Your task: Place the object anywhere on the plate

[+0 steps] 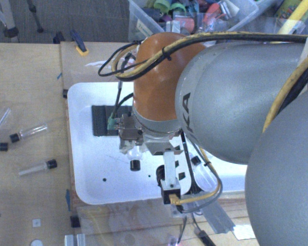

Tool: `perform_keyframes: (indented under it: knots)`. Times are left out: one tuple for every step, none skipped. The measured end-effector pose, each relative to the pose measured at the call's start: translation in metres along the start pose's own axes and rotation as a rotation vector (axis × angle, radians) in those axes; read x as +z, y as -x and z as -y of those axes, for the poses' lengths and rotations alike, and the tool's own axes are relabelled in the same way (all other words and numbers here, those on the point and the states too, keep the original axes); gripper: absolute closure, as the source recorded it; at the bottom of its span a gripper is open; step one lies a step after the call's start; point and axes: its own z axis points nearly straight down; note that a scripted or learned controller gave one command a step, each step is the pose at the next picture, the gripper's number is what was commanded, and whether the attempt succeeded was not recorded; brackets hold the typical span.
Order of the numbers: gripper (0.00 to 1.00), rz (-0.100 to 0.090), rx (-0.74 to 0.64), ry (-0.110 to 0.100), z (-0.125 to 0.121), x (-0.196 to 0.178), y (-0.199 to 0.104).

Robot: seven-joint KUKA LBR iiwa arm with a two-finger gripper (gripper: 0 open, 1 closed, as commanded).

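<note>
One object: small black piece on bin floor, not yet on the dark plate.
Gripper: over it, grip cannot be told.

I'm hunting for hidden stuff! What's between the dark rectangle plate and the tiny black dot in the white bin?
Nothing. In the camera view, just the bare floor of the white bin lies between the dark rectangular plate and the tiny black dot.

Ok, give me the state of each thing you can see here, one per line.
dark plate: lying flat in the white bin, right end under the arm.
small black object: in the bin, off the plate.
gripper: over the bin, beside the plate.
capped tubes: lying on the bench, left of the bin.
</note>
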Motion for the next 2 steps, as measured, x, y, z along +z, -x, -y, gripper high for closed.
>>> perform_keyframes:
  knots:
    - [1.0, -0.001, 0.264, -0.001, 0.0, 0.156, 0.0]
    - [1.0, -0.001, -0.23, 0.005, -0.001, 0.117, 0.004]
